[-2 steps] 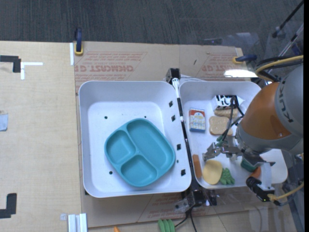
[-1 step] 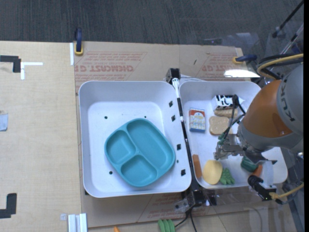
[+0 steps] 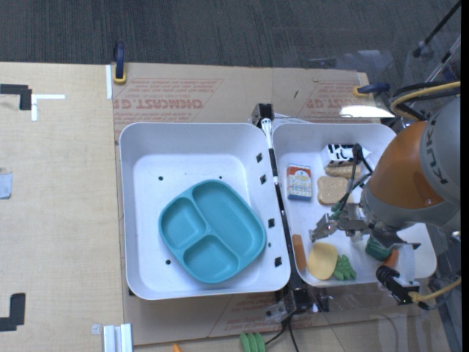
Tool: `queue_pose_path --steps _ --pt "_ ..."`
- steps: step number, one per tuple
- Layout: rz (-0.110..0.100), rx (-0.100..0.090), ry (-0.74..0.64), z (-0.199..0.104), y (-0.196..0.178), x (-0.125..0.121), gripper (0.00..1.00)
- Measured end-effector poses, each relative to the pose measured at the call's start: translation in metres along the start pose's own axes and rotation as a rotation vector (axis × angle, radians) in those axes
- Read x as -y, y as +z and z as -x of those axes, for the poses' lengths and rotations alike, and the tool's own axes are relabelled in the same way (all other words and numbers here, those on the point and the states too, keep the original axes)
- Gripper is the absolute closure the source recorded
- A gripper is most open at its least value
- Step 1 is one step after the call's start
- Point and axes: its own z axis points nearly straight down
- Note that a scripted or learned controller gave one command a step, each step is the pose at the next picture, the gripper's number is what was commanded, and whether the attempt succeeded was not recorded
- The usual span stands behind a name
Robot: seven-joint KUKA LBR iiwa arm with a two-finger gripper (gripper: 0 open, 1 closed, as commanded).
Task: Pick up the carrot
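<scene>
The carrot (image 3: 298,250) lies along the left wall of the right bin (image 3: 311,134), near its front, just beside a yellow round piece (image 3: 322,261) with something green (image 3: 344,268) next to that. The gripper (image 3: 328,227) hangs a little above and to the right of the carrot, not touching it, though whether it is wide or narrow I cannot tell. Further back sit a slice of bread (image 3: 332,190) and a small carton (image 3: 299,182). The left bin (image 3: 139,218) holds a teal divided plate (image 3: 212,229)
</scene>
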Motion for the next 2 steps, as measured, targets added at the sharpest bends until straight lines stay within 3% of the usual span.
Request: queue_pose_path --steps 1,2 --pt "-0.001 0.002 0.152 0.035 0.008 -0.037 0.0" --pt "-0.003 -0.002 -0.071 0.005 0.008 0.002 0.0"
